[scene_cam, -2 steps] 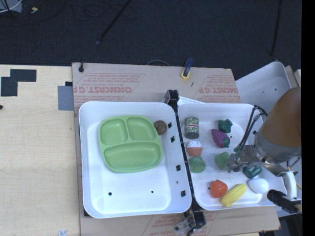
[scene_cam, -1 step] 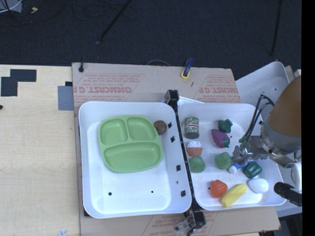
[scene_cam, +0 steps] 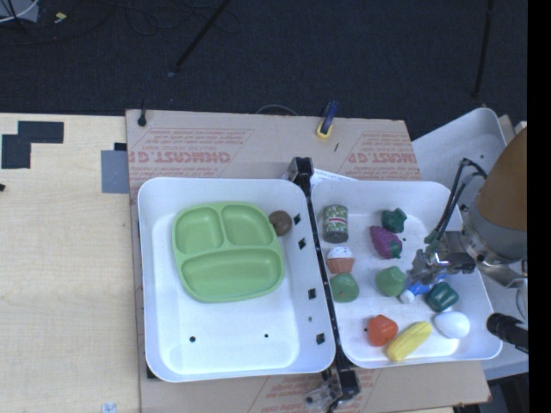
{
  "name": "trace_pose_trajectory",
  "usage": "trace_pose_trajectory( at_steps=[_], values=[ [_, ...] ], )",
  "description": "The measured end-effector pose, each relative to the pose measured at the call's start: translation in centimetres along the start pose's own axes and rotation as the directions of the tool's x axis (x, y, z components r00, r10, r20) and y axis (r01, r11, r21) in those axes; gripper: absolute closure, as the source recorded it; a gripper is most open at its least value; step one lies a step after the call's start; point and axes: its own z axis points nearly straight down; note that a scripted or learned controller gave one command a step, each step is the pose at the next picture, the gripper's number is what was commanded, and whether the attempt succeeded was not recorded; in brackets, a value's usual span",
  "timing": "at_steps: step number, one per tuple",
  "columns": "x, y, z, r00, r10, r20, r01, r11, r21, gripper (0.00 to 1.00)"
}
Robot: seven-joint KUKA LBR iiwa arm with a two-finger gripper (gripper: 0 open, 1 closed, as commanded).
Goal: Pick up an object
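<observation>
Over the right bin we see the arm coming in from the right edge, its grey body and orange band large and partly cut off. The gripper hangs low near the bin's right side, above a small blue and white object that lies between a green round piece and a dark green piece. We cannot tell how the gripper is set, as its tip is a small dark tangle of metal from this angle, and nothing shows clearly as grasped.

In the same bin we count more toy foods. A small can with a label stands near the bin's left wall, with a cupcake-like piece just below it and a green ball below that. A purple eggplant lies near the middle, and a dark green leafy piece sits just above it. Along the near edge lie an orange-red piece, a yellow corn cob touching it, and a white egg just beside the cob.

In the left bin rests a light green divided plate, with a brown ball touching its upper right corner. Both bins sit on a cardboard sheet, with a yellow and blue clamp at its far edge.
</observation>
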Motion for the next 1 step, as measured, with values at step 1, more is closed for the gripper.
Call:
trace_pose_trajectory(
  at_steps=[1],
  values=[
    [3.55,4.71,0.73,1.0,-0.003,-0.001,0.003,1.0,0.0,1.0]
  ],
)
